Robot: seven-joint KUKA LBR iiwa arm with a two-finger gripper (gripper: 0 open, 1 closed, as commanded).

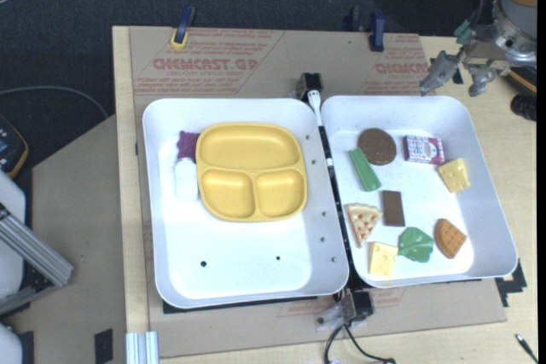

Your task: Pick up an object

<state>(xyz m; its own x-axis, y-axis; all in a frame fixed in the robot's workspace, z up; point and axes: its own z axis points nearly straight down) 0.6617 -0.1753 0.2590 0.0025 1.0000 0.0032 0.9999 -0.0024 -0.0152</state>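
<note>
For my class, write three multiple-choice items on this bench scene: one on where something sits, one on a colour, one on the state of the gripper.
1. Where is the yellow divided tray?
A. left bin
B. right bin
C. on the floor

2. What colour is the stick-shaped toy beside the round brown piece?
A. red
B. blue
C. green

3. The gripper is
A. clamping the pizza slice
B. above the right bin's far edge, holding nothing
C. inside the left bin

Answers: 1 A, it fills the left bin; 2 C, plainly green; 3 B, nothing sits between its fingers.

Bench (256, 55) under two white bins (162, 183)
</note>
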